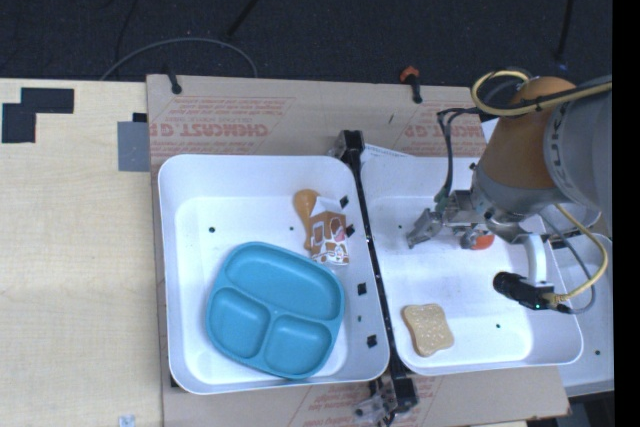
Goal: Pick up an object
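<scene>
Nearest to the camera, low in the right bin (560, 345), lies a slice of toast (428, 328). It rests flat on the white floor, close to the wall between the two bins, and nothing touches it. In the left bin (185, 215) sits a blue plate (272, 307) with three sections. It takes up much of that bin's floor.

A bit farther back in the left bin, right against the wall in the middle, there is a small printed packet (330, 239). A tan piece (306, 205) that looks like toy food pokes out just behind it, touching it.

Farther back still, in the right bin, the gripper (425, 231) hangs low over the floor. The fingers look spread apart with nothing between them. A small red thing (483, 240) peeks out just beside the wrist, but it is too hidden to name. The grey arm (560, 155) comes in from the right.

So nothing has been picked up yet. I think the job is still at its start. The gripper must choose a thing, go down on it, close, and lift. The toast is the nearest free thing in its bin.
</scene>
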Motion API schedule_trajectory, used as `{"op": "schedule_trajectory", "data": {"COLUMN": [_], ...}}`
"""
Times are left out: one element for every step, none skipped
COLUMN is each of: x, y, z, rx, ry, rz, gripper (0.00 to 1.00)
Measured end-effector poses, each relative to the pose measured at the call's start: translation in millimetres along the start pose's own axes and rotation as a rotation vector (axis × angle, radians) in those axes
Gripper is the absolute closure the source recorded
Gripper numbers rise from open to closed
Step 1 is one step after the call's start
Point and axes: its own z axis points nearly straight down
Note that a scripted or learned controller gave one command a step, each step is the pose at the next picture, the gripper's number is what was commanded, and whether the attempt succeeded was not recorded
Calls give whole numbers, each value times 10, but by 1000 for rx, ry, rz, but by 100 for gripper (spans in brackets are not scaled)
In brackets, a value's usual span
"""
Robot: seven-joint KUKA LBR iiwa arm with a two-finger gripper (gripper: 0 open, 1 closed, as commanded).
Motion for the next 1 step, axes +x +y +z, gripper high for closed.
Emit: {"op": "schedule_trajectory", "data": {"x": [13], "y": [-2], "z": [196], "rx": [-3], "ry": [-1], "rz": [1], "gripper": [0]}}
